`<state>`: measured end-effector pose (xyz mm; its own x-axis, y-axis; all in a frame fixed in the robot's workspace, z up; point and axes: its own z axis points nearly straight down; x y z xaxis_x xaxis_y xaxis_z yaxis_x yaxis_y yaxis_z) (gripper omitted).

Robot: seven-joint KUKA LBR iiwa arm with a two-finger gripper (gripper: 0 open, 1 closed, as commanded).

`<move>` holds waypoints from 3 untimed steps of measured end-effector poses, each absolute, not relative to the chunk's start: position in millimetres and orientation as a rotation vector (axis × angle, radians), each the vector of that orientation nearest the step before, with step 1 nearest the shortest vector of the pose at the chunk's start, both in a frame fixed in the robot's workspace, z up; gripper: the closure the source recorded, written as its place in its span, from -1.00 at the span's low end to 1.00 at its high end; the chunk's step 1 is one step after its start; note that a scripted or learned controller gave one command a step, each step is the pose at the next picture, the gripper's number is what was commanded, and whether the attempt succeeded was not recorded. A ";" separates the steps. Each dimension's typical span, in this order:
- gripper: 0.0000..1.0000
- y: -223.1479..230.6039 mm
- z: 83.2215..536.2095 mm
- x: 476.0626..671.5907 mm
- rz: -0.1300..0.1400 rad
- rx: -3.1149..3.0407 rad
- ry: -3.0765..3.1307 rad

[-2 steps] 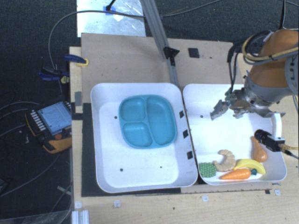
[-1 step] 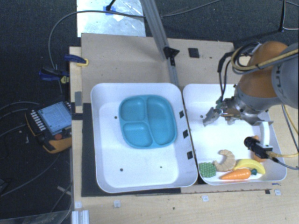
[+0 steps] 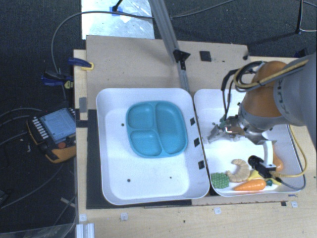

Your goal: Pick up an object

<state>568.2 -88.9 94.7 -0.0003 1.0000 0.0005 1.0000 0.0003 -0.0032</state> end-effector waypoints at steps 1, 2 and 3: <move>1.00 -89.1 109.1 570.2 -0.004 -2.222 -2.224; 1.00 -90.8 170.3 580.1 -0.008 -2.221 -2.231; 1.00 -91.7 233.8 587.7 -0.009 -2.221 -2.232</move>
